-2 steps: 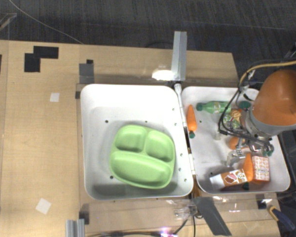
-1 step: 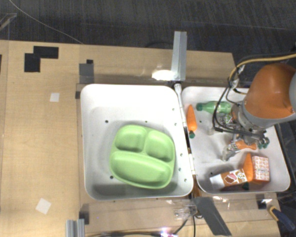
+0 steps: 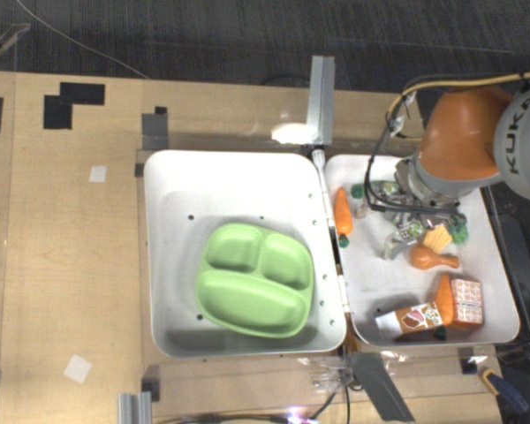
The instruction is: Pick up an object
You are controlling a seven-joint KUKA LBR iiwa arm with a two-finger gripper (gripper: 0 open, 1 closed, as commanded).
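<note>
The arm's orange band hangs over the back of the right bin. Below it my gripper reaches down among small items; the wrist hides how it stands. An orange carrot lies by the bin's left wall. A yellow wedge and an orange pear-shaped toy sit just right of the gripper. Green pieces peek out beside the wedge. An orange juice carton and a bottle lie near the front edge.
The left bin holds a green three-compartment plate. A metal post stands behind the divider between the bins. Black cables loop off the wrist over the right bin's back edge.
</note>
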